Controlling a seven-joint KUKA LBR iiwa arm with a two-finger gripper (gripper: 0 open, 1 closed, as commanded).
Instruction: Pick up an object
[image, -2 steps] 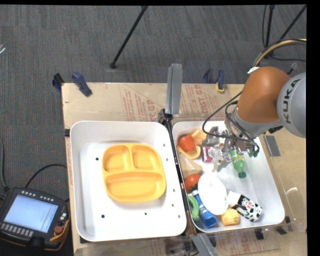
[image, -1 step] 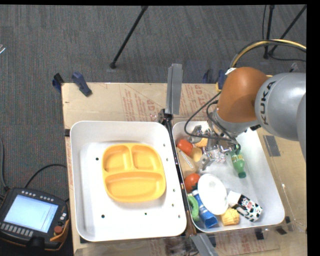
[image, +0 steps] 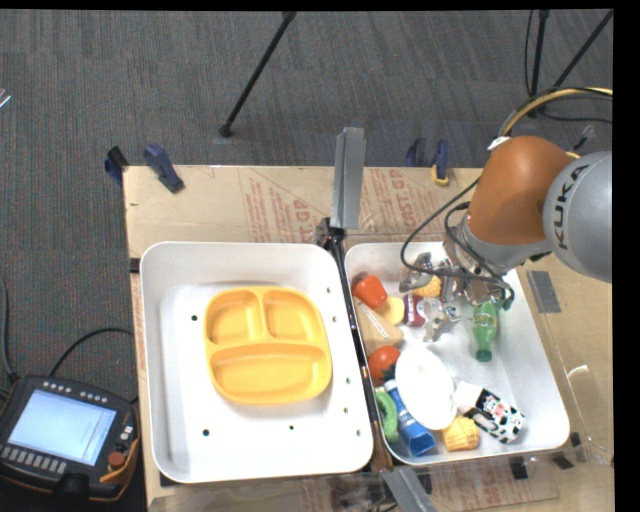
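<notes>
Grey metal two-finger gripper (image: 440, 305) hangs low in the right white bin (image: 535, 372), jaw opening impossible to tell, with a slim green plastic bottle (image: 484, 330) standing just beside it toward the bin's right wall, its long axis near upright.

A robotics lab is showing here: beside the plywood bench (image: 250, 200), a control tablet (image: 65, 432) is lying on grey carpet (image: 100, 80), tripod legs (image: 258, 68) standing behind.
</notes>
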